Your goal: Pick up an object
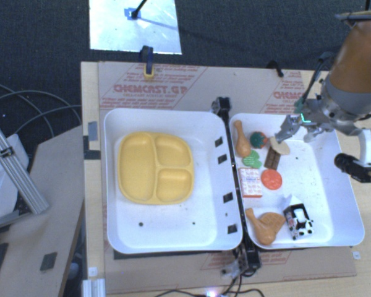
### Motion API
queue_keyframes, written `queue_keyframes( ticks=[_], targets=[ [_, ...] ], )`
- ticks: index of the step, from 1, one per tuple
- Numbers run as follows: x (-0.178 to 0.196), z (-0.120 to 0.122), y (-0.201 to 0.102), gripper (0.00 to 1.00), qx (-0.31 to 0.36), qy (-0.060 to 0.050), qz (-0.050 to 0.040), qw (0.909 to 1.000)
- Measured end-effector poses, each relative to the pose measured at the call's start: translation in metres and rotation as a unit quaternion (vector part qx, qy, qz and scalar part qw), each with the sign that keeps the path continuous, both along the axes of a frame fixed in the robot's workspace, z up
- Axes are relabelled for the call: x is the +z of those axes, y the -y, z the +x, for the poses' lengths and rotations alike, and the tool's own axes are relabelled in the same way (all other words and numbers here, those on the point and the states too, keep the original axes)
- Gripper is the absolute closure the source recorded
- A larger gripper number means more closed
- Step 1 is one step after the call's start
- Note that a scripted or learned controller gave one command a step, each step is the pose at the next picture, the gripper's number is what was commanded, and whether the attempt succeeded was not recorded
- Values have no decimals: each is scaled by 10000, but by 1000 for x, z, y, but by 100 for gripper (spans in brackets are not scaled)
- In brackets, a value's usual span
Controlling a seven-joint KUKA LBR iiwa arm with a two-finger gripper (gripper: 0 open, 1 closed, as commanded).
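The left shallow white plastic bin [111, 184] carries a yellow three-compartment plastic tray [155, 167] near its middle. In the right white bin [343, 218], along the left wall, lie a tan toy drumstick [241, 138], a green toy vegetable [257, 140], a leafy green piece [252, 160], a white-and-red carton [251, 182], an orange-red disc [271, 179] and a dark brown bar [272, 158]. Near the front edge sit a second tan drumstick [265, 224] and a black-and-white toy [298, 220], its shape hard to make out. The gripper [285, 135] hangs over the back of this bin, just above a pale wedge [280, 147]; I cannot tell how far apart its fingers are or whether they touch the wedge. The arm is cut off at the right edge.
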State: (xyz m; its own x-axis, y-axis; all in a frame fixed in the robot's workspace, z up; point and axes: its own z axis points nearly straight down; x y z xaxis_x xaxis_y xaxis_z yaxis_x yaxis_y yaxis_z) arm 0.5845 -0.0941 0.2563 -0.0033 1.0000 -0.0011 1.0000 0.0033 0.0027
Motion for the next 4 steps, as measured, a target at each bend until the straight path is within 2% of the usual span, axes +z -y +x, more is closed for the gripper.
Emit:
queue_keyframes(
  ticks=[1, 2, 3, 4],
  targets=[
    [-68, -31, 2, 0, -18, -39, 11, 10000],
    [-173, -13, 10, 0, -20, -2, 17, 10000],
    [-155, -11, 10, 100, -1, 36, 10, 10000],
    [-68, -54, -97, 100, 38, 4, 22, 10000]
  ],
)
